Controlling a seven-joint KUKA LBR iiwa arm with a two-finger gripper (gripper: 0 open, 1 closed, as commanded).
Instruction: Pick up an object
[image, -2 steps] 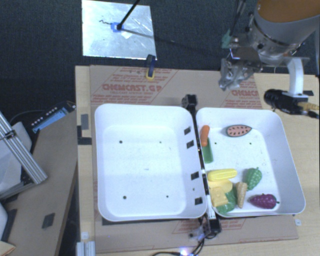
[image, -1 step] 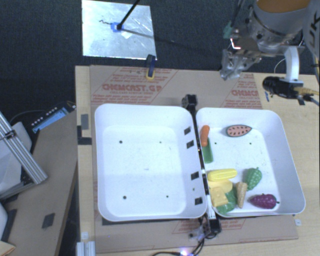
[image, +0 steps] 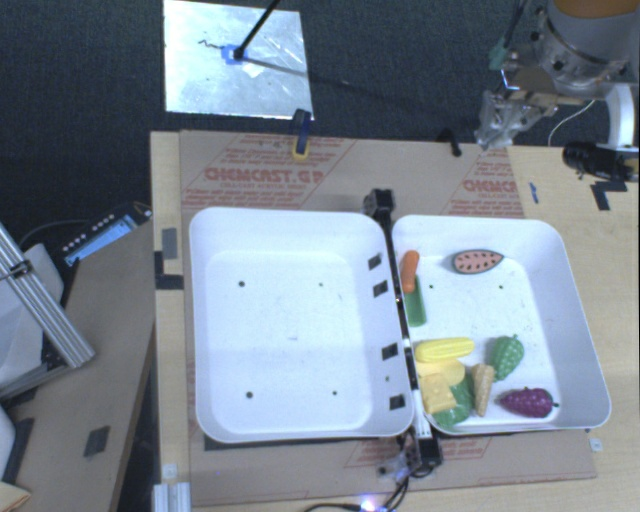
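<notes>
Several toy foods lie in the right bin (image: 545, 300). An orange carrot (image: 409, 268) and a green stick (image: 414, 306) rest against its left wall. A watermelon slice (image: 477, 262) lies near the back. At the front sit a yellow banana-like piece (image: 444, 349), a pale yellow block (image: 436, 386), a beige cone (image: 483, 388), a green bumpy fruit (image: 506, 355) and a purple piece (image: 526, 402). My gripper (image: 495, 125) hangs high beyond the bin's back edge, well clear of every object, with nothing seen in it.
The left bin (image: 290, 320) stands beside the right one, joined by a black divider (image: 392, 300). A shiny metal sheet (image: 238, 58) lies at the back left. A yellow clamp (image: 300, 148) sits on the cardboard base. Grey equipment (image: 40, 320) stands at the left.
</notes>
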